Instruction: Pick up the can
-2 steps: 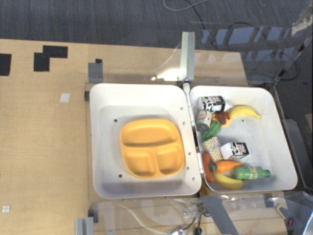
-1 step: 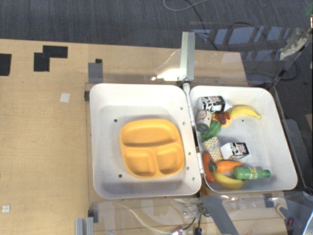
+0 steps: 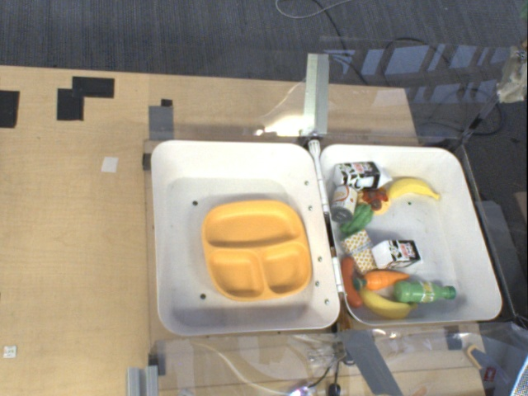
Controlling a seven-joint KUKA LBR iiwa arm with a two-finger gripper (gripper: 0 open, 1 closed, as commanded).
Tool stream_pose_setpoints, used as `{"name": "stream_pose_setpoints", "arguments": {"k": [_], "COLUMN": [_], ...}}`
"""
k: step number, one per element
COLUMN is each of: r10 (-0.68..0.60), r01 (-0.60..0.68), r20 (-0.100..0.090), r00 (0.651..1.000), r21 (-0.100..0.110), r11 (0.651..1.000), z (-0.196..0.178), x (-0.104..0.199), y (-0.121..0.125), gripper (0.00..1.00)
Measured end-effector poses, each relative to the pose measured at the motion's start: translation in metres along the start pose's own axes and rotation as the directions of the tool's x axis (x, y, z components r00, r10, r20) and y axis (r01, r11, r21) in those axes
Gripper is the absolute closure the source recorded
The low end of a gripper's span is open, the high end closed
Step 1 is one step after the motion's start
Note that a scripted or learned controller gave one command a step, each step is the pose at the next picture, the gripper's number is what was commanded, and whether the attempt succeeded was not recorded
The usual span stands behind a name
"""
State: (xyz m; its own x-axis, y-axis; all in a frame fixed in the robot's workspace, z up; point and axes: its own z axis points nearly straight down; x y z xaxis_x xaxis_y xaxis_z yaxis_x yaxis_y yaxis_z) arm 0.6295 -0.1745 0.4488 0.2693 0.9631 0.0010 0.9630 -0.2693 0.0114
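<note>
Can (image 3: 341, 196) lies in right bin (image 3: 462, 221) beside a green pepper (image 3: 360, 217); tool state cannot be told; orange tray (image 3: 256, 248) occupies left bin (image 3: 177, 221)

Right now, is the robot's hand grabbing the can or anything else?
Gripper: cannot be told; nothing is seen grabbing the can, which lies in the right bin.
</note>
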Motion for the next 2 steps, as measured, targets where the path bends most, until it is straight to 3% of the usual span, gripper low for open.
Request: {"name": "stream_pose_setpoints", "arguments": {"k": [1, 2], "r10": [0.0, -0.005], "r01": [0.0, 0.005], "r20": [0.0, -0.001], "r00": [1.0, 1.0], "r21": [0.0, -0.007], "r11": [1.0, 1.0], "z": [0.0, -0.013], "x": [0.0, 0.001], "y": [0.0, 0.001], "gripper": [0.0, 1.0]}}
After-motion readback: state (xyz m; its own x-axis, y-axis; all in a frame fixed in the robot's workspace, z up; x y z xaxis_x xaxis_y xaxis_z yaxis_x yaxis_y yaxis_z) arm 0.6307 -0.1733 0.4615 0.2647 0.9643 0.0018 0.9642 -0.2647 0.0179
